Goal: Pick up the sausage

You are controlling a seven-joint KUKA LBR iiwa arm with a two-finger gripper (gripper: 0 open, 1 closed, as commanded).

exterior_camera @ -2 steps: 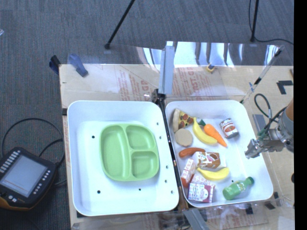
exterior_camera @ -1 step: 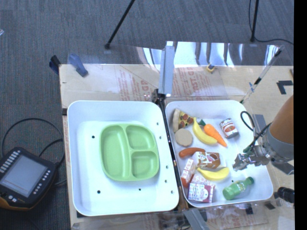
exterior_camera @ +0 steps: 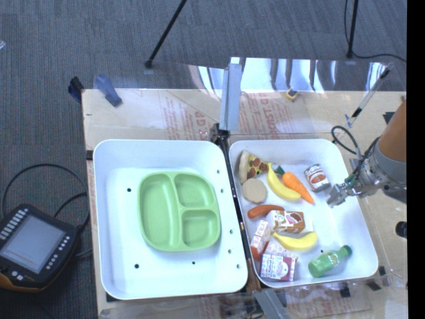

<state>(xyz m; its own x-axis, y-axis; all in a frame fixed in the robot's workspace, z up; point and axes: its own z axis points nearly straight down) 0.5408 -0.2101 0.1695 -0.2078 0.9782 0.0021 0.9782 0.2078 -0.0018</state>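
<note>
While the sausage (exterior_camera: 265, 211) lies mid-bin among crowded toy food, the gripper (exterior_camera: 337, 196), its spread impossible to tell, hovers well right, apparently approaching.

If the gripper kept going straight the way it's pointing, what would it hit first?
The gripper points left, slightly down, over the right bin. Going straight, it would probably first meet the small red can or the carrot beyond; height is unclear.

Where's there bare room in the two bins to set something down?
Left bin: a bare white margin borders the green tray on all sides. Right bin: bare floor along the right wall, between soda can and green bottle. Crowded around the sausage.
</note>
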